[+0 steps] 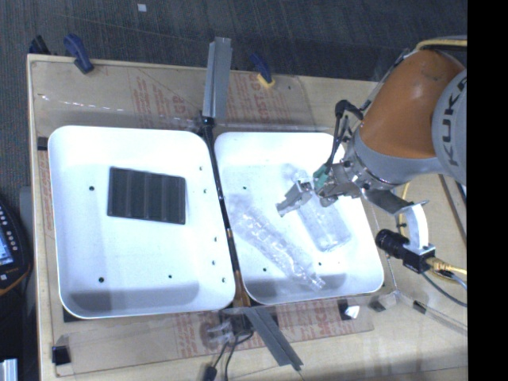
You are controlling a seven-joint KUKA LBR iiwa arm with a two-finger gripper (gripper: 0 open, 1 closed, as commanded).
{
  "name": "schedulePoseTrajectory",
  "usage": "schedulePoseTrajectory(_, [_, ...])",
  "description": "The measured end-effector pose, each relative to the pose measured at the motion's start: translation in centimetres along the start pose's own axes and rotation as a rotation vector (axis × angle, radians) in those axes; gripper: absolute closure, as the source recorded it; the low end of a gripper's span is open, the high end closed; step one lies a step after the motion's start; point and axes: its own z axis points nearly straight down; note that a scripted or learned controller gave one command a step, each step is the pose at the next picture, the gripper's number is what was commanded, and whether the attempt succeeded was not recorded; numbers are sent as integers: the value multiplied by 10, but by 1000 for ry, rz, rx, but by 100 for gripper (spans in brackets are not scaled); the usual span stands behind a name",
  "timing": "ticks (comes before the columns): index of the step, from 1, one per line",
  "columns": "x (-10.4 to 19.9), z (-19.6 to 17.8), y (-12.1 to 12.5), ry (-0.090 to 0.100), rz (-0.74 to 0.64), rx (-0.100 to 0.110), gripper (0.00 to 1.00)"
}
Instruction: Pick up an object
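Bright overhead light blows out the two shallow white plastic bins [127, 145]; soft grain throughout, dim dark floor [238, 14] beyond the counter [119, 90].

The arm [413, 109] hides the right bin's [262, 153] far right corner.
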Motion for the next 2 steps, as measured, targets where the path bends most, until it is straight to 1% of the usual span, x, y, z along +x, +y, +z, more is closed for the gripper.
schedulePoseTrajectory(1, [-22, 10, -6, -1, 289, 0, 0])
schedulePoseTrajectory(2, [-15, -104, -19, 0, 500, -4, 0])
